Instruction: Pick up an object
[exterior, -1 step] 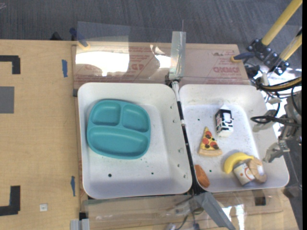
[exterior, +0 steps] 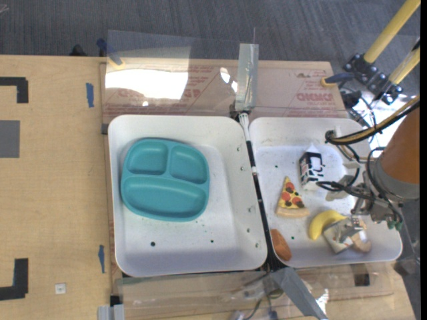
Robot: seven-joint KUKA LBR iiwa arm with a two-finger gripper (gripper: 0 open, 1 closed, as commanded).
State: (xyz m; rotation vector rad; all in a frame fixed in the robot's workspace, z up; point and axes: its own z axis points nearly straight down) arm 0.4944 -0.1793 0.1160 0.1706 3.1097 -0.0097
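Observation:
In the right bin [exterior: 380, 253] lie a yellow banana [exterior: 321, 223], a toy pizza slice [exterior: 290, 198], a small black-and-white can [exterior: 311, 168] and a brown oval item [exterior: 281, 246] against the left wall. A beige and grey object [exterior: 343, 241] sits at the front right of this bin, just right of the banana. My gripper [exterior: 355, 227] hangs low directly over that object, reaching in from the right below the orange band [exterior: 408, 157]. The gripper partly hides the object, and contact between them is unclear.
The left bin [exterior: 223, 245] holds a teal divided plate [exterior: 165, 179]. A divider wall [exterior: 253, 179] separates the two bins. Cables [exterior: 347, 137] loop over the right bin's back right corner. A clear panel [exterior: 173, 79] stands behind the bins.

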